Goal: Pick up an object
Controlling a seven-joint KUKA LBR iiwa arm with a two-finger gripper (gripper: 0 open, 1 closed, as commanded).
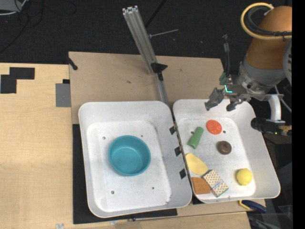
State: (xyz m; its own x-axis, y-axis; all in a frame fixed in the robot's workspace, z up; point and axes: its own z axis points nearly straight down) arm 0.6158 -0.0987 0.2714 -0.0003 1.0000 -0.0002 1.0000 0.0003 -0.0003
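So the gripper [223, 102] is hanging over the far edge of the right bin [267, 156], with its two dark fingers spread apart and nothing between them. Jaws read as open, fairly wide, empty.

Everything pickable in that bin sits toward the camera from the gripper, so whatever it goes for, the move is basically "come nearer and go down". Closest thing is the flat red disc [214, 126], lying just on the near side of the fingers and a touch to the left in the view. Next to it on the left is a green block [195, 137], and that one has a clear long axis, running from up-right to down-left at a slant. If the arm goes for the block, my guess is the fingers want to close across the short width, not along that slant.

Further out from the gripper: a small brown round thing [224, 147] nearly straight below the disc, a yellow wedge [195, 164] by the bin's left wall, a patterned box [215, 182] with an orange-brown slab beside it, and a yellow ball [244, 176] near the front right corner.

The left bin [95, 123] holds a blue bowl [129, 155], well apart from the arm.
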